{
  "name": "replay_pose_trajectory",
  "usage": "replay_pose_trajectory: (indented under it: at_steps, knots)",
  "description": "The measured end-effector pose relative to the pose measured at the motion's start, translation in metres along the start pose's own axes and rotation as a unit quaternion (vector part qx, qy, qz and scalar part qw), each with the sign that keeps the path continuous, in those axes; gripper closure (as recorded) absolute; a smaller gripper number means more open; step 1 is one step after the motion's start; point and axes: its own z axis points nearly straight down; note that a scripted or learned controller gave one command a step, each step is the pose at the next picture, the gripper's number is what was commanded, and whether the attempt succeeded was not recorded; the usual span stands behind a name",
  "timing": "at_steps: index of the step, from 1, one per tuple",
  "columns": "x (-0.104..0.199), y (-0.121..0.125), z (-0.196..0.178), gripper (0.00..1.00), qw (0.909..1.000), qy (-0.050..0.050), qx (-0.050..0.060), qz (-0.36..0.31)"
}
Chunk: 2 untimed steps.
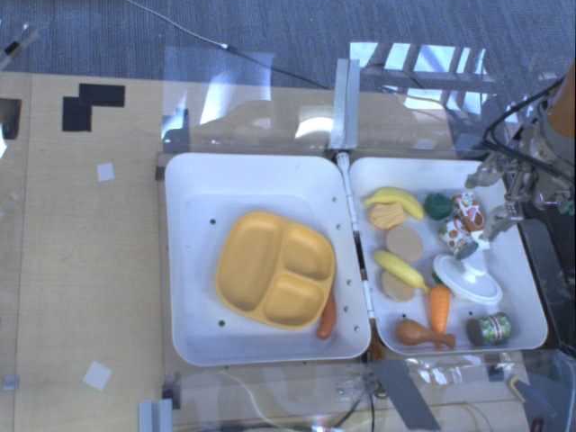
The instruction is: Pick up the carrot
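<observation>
The carrot (438,310) is orange with a small green top. It lies upright in the picture near the front of the right bin (533,306), between a white lid (468,281) and a brown drumstick (421,334). My gripper (492,200) hangs over the right bin's far right part, above and to the right of the carrot and well apart from it. Its two fingers stand spread, open, with nothing between them. A patterned cup (462,221) lies just left of the fingertips.
The right bin also holds two bananas (397,198), a cracker (388,215), two round biscuits (404,242), a green vegetable (437,205) and a small can (490,328). The left bin (193,241) bears a yellow divided plate (274,268) and a reddish sausage (327,317).
</observation>
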Motion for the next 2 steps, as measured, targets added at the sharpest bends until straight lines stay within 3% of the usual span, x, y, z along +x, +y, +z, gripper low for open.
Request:
replay_pose_trajectory:
  at_steps: [1, 2]
  knots:
    - [0.062, 0.032, 0.096, 0.0, 0.9983, -0.011, 0.001, 0.058]
    - [0.098, 0.1, 0.129, 0.0, 0.9945, -0.005, -0.002, 0.104]
